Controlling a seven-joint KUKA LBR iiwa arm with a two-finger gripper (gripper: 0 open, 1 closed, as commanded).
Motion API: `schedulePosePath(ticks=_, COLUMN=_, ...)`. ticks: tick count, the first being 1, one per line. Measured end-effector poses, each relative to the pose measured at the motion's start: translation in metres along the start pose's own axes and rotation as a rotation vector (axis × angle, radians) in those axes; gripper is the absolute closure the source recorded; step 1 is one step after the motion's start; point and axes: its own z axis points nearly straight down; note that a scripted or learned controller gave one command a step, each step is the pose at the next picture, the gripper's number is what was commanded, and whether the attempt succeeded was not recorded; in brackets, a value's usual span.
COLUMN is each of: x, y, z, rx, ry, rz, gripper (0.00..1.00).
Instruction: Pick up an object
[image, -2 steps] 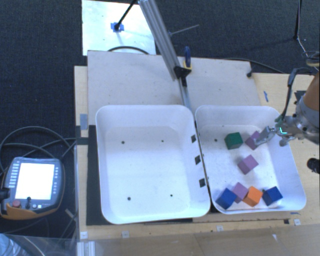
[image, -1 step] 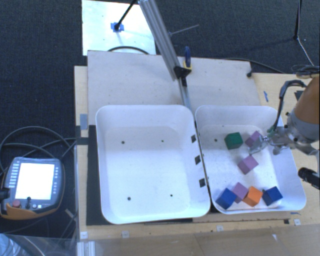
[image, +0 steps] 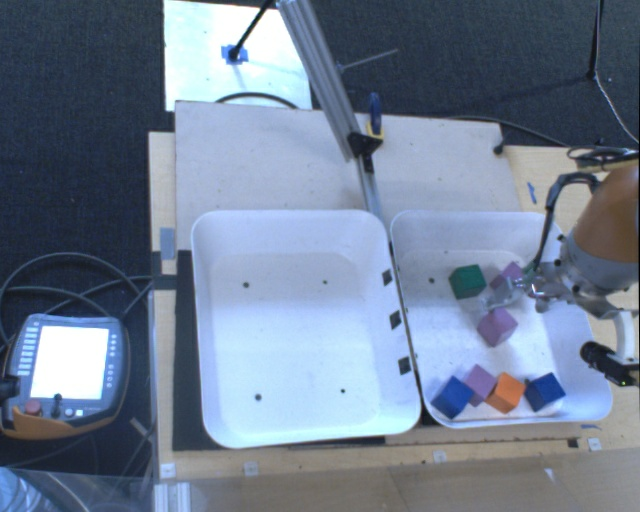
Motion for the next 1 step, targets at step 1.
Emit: schedulePosePath(ticks=1, x=0.0001, y=0.0014, z=0.0264, rx=0.018, ry=0.003, rz=0.0, gripper=0.0)
